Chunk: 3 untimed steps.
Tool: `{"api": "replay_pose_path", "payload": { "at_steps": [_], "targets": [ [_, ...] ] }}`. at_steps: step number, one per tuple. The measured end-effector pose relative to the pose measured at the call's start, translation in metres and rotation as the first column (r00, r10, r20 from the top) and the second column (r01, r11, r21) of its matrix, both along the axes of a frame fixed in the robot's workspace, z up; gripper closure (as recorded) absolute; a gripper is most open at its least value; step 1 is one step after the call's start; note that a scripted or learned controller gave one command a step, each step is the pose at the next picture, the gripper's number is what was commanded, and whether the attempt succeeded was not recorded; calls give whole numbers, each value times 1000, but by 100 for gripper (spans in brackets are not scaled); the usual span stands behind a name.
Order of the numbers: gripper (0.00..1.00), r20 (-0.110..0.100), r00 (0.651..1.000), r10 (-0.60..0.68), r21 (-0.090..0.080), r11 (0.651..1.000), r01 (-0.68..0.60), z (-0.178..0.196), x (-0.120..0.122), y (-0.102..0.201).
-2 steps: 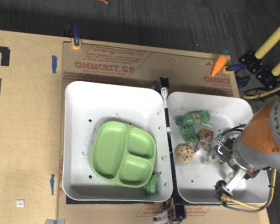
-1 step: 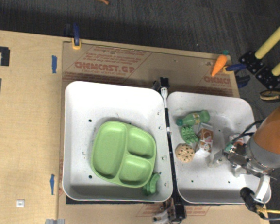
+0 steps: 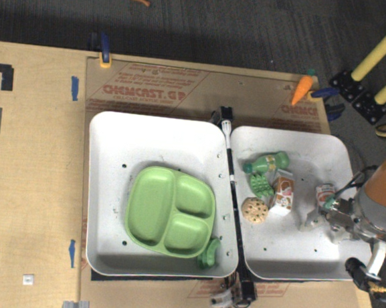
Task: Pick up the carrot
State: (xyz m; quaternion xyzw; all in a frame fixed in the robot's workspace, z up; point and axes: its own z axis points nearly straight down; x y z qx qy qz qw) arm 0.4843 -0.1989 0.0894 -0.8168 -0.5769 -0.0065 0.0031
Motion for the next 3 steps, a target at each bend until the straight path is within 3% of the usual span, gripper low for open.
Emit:
{"api": "replay_pose_path", "payload": {
  "at_steps": [1,2,3],
  "targets": [
    [0,8,914,-406,-15,914,406,0,-2,50],
    [0,0,918,-396,-6,918,396,-1,-1,9],
    [0,-24,941,-338,20,941,338,0,-1,-7]
  ]
}}
